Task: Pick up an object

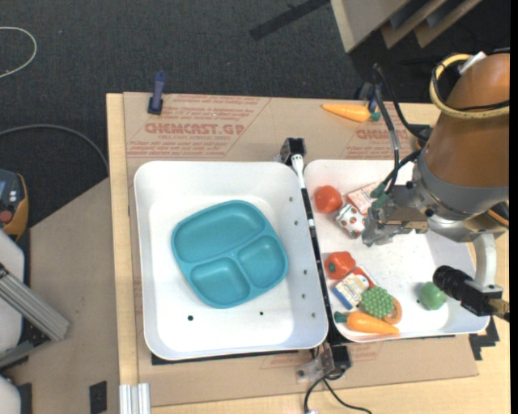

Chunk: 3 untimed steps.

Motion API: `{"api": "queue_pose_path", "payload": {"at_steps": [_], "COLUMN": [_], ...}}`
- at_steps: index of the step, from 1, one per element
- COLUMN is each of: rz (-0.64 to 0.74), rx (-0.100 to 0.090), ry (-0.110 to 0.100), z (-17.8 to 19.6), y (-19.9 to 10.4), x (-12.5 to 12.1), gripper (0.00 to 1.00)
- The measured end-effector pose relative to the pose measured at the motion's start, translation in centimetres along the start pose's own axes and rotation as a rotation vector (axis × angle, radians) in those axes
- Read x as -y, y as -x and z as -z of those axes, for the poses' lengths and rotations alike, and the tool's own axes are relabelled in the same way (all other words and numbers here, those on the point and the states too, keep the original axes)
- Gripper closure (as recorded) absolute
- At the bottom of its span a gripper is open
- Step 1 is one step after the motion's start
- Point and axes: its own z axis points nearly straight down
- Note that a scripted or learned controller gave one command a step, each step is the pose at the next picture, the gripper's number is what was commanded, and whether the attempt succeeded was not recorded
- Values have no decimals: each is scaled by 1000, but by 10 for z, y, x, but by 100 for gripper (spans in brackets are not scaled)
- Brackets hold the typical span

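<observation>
Zero items picked so far; my gripper hangs over right bin nr carton, opening: can't tell.

You're looking down on a dark carpet floor around a tan surface printed with red lettering. A thin white cable loops across the carpet at upper left. A blue clamp grips the surface's far edge. Pale wooden furniture juts in at the top. Light is even.
</observation>
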Motion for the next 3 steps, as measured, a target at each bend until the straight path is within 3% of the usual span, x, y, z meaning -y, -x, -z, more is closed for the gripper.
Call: {"api": "queue_pose_path", "payload": {"at_steps": [1, 2, 3], "rz": [9, -6, 1], "rx": [-2, 3, 1], "ry": [13, 8, -9], "z": [65, 73, -47], "y": [-81, -24, -67], "x": [-1, -4, 2], "gripper": [100, 100, 100]}}
